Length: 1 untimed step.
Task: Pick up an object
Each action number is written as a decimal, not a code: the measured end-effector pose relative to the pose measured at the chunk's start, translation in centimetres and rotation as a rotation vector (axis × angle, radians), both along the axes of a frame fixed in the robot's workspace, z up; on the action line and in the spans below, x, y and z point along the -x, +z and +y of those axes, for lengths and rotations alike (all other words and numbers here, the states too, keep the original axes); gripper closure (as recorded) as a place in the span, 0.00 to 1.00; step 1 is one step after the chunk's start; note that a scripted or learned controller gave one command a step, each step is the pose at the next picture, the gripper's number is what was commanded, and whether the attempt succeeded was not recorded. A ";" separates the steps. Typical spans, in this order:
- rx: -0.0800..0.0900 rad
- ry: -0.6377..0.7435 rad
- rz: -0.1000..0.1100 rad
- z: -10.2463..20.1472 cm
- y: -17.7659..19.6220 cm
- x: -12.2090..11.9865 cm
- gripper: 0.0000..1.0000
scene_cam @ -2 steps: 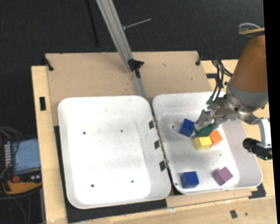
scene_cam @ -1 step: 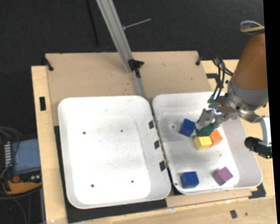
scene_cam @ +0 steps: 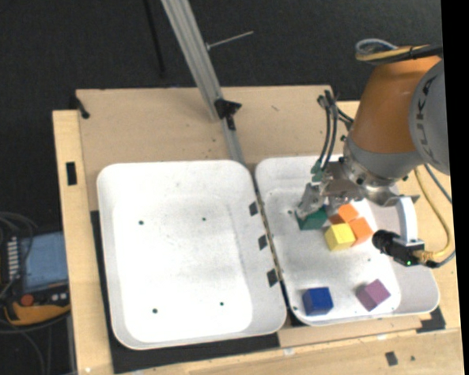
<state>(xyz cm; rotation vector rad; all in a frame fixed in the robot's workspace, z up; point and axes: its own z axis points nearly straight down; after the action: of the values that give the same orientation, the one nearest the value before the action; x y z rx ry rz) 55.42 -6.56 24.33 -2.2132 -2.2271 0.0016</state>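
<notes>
On the bench (scene_cam: 190, 368), a tan board, sit two shallow white bins side by side. The left bin (scene_cam: 183, 249) is the bigger patch of white, the right bin (scene_cam: 285, 179) has all the stuff in it. The grey arm (scene_cam: 392, 110) with its orange band comes in from the right and hangs over the top half of the right bin.

The gripper (scene_cam: 309, 210) is down low near that bin's left-centre, right at a green block (scene_cam: 316, 220). The green block is mostly tucked under the fingers, so I can't tell its long axis or which way it points, and I honestly can't tell whether the jaws are wide, narrow or actually pinching it.

Just right of it there's a tight cluster: an orange block (scene_cam: 353, 221), and a yellow cube (scene_cam: 340, 236) touching its lower-left side. Both sit turned a bit against the bin's edges. Well apart, along the near wall, a blue cube (scene_cam: 317, 300) and a purple cube (scene_cam: 373, 294) sit side by side with a gap between them.
</notes>
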 end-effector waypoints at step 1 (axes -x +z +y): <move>0.000 0.000 -0.002 4.2 0.1 -0.6 1.00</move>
<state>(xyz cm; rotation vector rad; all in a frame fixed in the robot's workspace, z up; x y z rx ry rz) 56.02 -2.36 24.38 -2.2139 -2.2284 -0.0004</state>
